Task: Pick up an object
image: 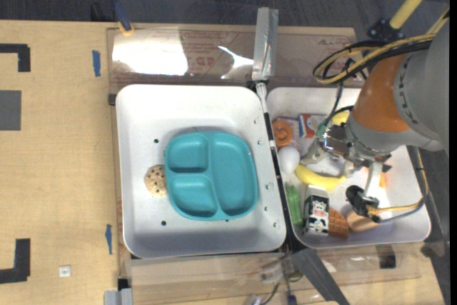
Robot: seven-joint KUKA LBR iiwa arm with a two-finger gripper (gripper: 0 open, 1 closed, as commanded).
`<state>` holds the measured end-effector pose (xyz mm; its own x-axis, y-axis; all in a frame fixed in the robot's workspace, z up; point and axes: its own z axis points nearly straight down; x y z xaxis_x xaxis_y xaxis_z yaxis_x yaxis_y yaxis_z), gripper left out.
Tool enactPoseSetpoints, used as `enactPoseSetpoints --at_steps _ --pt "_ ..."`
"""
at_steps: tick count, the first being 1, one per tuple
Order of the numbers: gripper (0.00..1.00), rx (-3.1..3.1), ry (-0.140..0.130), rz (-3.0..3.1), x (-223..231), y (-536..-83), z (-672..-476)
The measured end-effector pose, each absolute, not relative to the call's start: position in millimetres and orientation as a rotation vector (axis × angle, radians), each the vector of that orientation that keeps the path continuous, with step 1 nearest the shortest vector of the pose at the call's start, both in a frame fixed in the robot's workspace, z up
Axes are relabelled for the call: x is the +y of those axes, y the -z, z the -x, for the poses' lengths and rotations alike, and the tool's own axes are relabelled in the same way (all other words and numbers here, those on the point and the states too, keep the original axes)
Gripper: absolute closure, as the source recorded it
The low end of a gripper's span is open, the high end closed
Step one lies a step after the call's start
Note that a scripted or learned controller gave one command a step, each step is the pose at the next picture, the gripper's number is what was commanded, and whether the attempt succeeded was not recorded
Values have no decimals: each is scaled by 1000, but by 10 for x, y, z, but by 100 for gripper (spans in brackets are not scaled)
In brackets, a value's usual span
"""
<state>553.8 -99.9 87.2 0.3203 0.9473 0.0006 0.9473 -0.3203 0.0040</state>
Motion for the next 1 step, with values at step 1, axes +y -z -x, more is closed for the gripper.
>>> enactPoseSetpoints --at_steps 1 --pt "0 1926 -4 -2478 -1315 -872 -5051"
